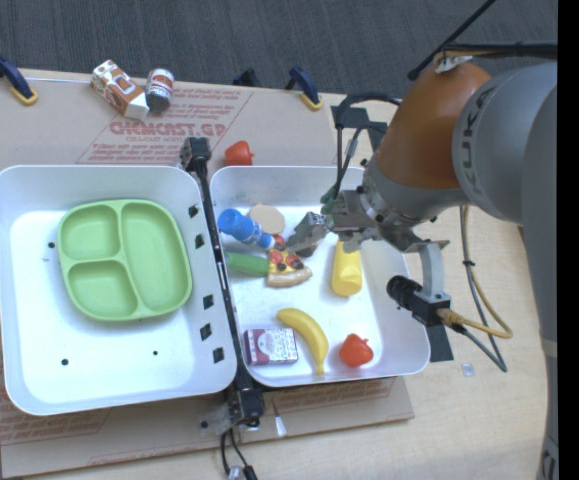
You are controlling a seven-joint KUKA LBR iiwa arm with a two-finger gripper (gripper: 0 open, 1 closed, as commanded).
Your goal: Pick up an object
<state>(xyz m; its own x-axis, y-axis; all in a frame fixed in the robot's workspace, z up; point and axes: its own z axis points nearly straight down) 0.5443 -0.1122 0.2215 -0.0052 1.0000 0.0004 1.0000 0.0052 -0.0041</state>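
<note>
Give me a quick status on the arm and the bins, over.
Gripper low in right bin, above pizza slice. Nothing seen held. Blue bottle and yellow bottle flank it closely. Green plate in left bin.

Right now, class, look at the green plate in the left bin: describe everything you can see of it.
The green plate is a pale green, plastic-looking tray with rounded corners and three compartments: two smaller ones at its left, one long one at its right. It lies flat, slightly turned, on the floor of the left bin, toward its upper-left part. Nothing rests in it.
</note>
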